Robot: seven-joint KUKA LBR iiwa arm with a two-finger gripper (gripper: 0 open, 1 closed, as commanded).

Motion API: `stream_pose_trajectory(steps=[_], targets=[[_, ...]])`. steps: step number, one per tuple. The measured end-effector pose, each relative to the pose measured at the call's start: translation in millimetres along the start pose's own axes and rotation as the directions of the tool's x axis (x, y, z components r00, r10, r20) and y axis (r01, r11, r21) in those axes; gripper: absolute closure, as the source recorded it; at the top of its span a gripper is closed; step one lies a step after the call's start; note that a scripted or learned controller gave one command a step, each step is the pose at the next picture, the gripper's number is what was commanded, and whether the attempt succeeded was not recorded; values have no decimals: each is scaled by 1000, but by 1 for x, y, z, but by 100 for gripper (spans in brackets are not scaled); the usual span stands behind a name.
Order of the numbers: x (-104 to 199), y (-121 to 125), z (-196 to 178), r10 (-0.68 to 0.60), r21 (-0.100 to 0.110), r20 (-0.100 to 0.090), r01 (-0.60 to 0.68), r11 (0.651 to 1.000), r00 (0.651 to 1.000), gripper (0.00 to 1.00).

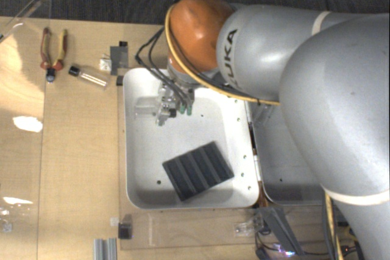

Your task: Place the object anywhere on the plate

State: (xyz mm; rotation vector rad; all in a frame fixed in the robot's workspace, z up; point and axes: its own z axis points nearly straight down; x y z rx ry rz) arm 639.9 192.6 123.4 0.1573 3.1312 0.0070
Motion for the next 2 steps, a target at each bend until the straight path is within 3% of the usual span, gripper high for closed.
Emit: stream_pose_trajectory(steps=[1, 2], targets=[[-26, 37, -51, -350, 10, -1, 350, 937, 937, 100], [-27, 45, -146, -378, 0, 5, 378, 926, 926, 100]])
